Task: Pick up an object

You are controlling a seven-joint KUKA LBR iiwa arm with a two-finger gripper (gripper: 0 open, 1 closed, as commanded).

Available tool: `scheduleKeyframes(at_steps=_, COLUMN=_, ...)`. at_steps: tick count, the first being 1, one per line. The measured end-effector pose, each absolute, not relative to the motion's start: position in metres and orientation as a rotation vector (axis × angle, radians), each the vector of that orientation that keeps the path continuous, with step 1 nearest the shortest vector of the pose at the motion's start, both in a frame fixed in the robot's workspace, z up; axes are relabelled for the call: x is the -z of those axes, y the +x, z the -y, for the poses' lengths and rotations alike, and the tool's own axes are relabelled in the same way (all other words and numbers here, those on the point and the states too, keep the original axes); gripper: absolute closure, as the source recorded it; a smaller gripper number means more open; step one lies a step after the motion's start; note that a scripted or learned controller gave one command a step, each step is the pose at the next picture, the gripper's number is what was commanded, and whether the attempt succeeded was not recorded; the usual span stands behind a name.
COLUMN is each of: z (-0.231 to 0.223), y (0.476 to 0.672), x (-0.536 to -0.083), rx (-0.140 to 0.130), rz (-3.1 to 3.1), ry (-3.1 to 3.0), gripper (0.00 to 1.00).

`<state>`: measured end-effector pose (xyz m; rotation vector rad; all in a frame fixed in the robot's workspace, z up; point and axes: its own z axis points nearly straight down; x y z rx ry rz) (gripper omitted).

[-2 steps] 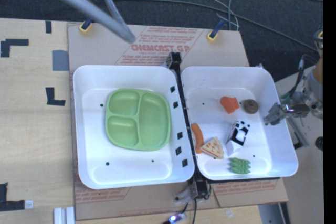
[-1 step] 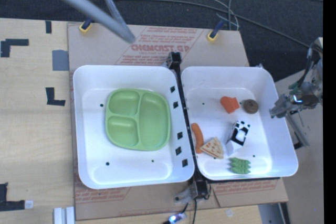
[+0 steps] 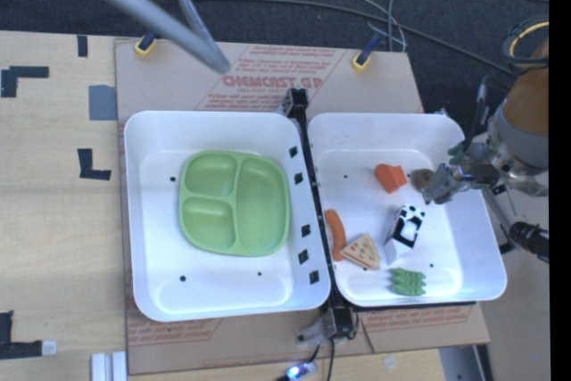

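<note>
Over the right bin (image 3: 446, 131), the hand (image 3: 437, 186) hovers near the far right wall, how wide it stands I cannot tell, with an orange block (image 3: 390, 178) just left of it and a black-and-white object (image 3: 408, 226) lying below it on the bin floor.

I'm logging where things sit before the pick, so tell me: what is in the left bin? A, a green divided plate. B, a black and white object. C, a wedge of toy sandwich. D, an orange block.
A: the green divided plate lies alone in the left bin, while the small items sit in the right bin.
</note>
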<state>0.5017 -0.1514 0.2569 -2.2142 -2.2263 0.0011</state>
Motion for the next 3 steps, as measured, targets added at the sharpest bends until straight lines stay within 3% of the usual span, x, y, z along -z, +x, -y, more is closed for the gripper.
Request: scheduleKeyframes(at_steps=3, z=-0.008, y=0.507, x=-0.235, rx=-0.004, rz=2.225, ry=-2.214, gripper=1.0)
